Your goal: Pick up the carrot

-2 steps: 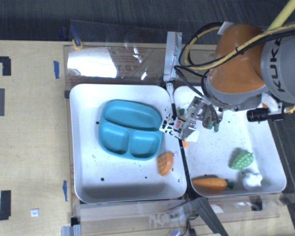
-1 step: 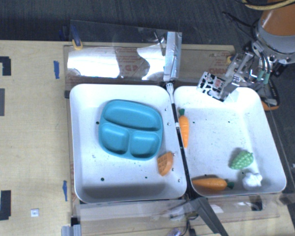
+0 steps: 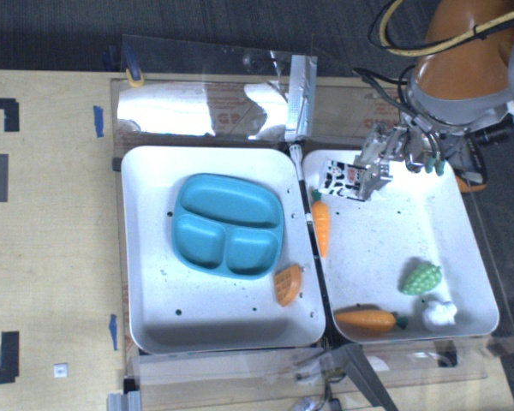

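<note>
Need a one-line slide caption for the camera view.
Gripper hovers over the right bin, near one carrot by the divider; a second carrot lies at the bin's front edge.

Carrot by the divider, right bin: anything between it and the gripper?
Nothing visible. The gripper hangs above the right bin's back part; the carrot lies just to its left against the divider, bare bin floor between them.

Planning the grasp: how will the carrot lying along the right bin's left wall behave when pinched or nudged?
The carrot looks like a smooth, stiff toy, so it probably keeps its shape but may slip. Its round, tapered body could roll or swivel if nudged. Lying against the right bin's left wall, it likely leaves the gripper little room on that side.
</note>
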You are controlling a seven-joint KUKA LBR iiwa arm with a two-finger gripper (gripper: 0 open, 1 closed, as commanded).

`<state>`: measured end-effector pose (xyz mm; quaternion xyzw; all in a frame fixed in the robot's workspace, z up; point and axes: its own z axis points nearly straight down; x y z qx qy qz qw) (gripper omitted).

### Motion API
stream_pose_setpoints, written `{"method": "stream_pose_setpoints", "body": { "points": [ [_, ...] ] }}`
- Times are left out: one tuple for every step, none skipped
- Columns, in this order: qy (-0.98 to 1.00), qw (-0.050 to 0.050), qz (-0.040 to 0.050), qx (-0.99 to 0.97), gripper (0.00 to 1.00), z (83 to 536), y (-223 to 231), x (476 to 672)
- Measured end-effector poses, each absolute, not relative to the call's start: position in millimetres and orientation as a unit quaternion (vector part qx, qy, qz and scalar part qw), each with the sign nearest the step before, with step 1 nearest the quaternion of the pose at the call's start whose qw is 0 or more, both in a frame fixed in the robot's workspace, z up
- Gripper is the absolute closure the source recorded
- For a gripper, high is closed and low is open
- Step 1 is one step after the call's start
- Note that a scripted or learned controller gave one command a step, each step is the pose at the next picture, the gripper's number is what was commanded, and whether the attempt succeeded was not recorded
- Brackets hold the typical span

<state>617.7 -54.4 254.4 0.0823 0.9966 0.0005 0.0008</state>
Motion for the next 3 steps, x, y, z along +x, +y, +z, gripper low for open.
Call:
{"method": "stream_pose_setpoints", "body": {
  "points": [
    [0.999, -0.001, 0.0018, 0.049, 1.00, 204, 47, 626.6],
    [1.000, 0.005, -0.0003, 0.023, 1.00, 244, -26, 649.8],
    [0.998, 0.001, 0.0015, -0.062, 1.00, 185, 38, 617.6]
  ]
}}
